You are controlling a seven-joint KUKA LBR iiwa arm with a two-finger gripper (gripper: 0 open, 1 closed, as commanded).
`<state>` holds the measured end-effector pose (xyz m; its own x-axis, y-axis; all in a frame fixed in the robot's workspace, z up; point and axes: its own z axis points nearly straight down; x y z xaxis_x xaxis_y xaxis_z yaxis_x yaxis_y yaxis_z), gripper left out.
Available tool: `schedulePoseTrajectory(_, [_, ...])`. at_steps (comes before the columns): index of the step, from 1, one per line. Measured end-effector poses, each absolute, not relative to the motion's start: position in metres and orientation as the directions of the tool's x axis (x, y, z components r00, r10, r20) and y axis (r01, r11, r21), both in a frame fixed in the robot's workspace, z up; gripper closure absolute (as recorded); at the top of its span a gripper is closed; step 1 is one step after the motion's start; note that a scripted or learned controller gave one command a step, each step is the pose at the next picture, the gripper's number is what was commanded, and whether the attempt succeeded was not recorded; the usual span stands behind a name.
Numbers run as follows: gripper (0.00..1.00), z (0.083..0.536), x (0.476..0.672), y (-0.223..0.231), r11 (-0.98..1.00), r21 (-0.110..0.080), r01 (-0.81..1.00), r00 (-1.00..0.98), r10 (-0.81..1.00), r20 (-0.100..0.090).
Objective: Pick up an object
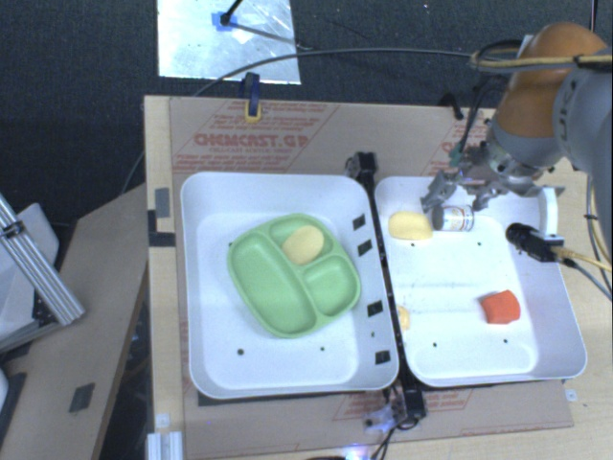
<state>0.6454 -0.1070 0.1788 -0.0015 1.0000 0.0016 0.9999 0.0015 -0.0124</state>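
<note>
A: Why does the gripper (pixel 458 197) hang over the far end of the right bin (pixel 536 353)?

B: I judge it is lining up on the small silver can (pixel 456 219), which lies on its side just under the spread jaws, not yet pinched.

A: And nearby?

B: A yellow lump (pixel 410 225) sits just left of the jaws; an orange block (pixel 499 307) lies well nearer the camera. The bins rest on a cardboard sheet (pixel 287 132), dark floor behind.

A pale yellow, rounded object (pixel 410 225) lies near the back left of the right bin (pixel 556 353). Just beside it, on its right, a small silvery can (pixel 454 219) lies on its side. An orange block (pixel 499 307) sits well apart, toward the front right.
</note>
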Motion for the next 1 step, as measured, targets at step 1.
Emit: schedulePoseTrajectory(1, [0.0, 0.1872, 0.6484, -0.1067, 0.004, 0.002, 1.0, -0.004, 1.0, 0.0])
